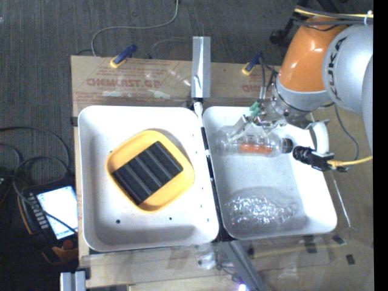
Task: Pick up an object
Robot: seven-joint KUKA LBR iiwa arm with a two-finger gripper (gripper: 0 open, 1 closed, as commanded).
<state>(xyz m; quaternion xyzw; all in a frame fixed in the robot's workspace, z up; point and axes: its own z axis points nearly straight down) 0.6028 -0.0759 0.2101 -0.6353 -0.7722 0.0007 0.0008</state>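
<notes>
Crumpled wrap (262, 208): a clear, crinkled plastic piece lying on the floor of my right bin (315, 220), close to its near wall.
Yellow object (151, 169): a rounded yellow block with a black ribbed top, lying flat and turned at a slant in the middle of the left bin (100, 223), well apart from me.
Clear bottle (257, 144): a see-through plastic bottle with an orange band inside, on its side in the far half of the right bin, its length running across the bin.
My gripper (262, 115): down over the far edge of the right bin, just above the bottle's far side and very near it; I cannot tell how it is set or whether it touches the bottle.
My arm (315, 53): orange band and grey casing reaching in from the right.
Worktop (133, 80): brown board behind the bins, printed in red, with blue clamps at its far edge.
</notes>
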